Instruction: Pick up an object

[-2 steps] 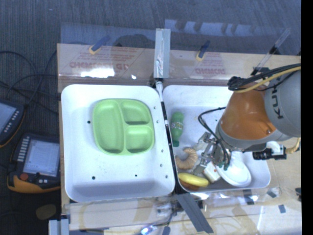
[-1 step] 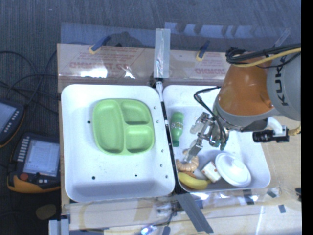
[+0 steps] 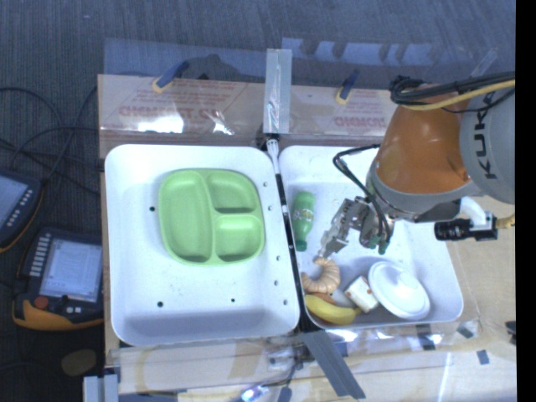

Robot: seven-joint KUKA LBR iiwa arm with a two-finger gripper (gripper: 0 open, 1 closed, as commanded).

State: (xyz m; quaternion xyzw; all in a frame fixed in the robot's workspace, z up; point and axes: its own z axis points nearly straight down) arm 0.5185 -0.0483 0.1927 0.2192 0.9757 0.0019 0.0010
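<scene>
Camera view has my gripper [image 3: 350, 231] hanging with fingers spread and nothing between them, over the right bin [image 3: 435, 308]. I judge this the approach step. The green bottle [image 3: 301, 218] lies just beside me on the divider side; the croissant [image 3: 322, 276] and banana [image 3: 329, 310] sit below. Next I must center over one, then descend.
</scene>
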